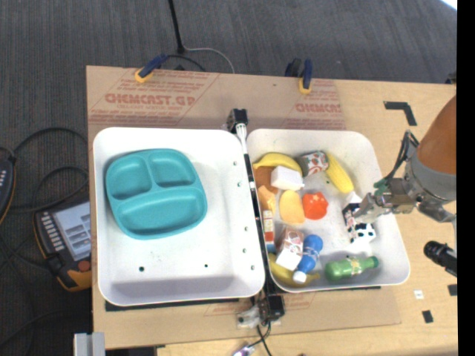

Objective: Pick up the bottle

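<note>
Green bottle (351, 266) lying on its side in the front right corner of the right bin (386, 170), just right of a blue-and-white bottle (306, 255). Gripper (361, 212) over the bin's right side, above the green bottle, beside a black-and-white cow toy (362, 233). Fingers: can't tell whether released or clenched; nothing seen between them. Left bin (185, 277) carrying a teal divided plate (155, 192). Worktop (423, 124) brown.

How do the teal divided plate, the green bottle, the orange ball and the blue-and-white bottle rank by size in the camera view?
1. Teal divided plastic plate, clearly largest.
2. Green plastic bottle and blue-and-white plastic bottle: look alike, so unranked.
3. Small orange ball, smallest.
</note>
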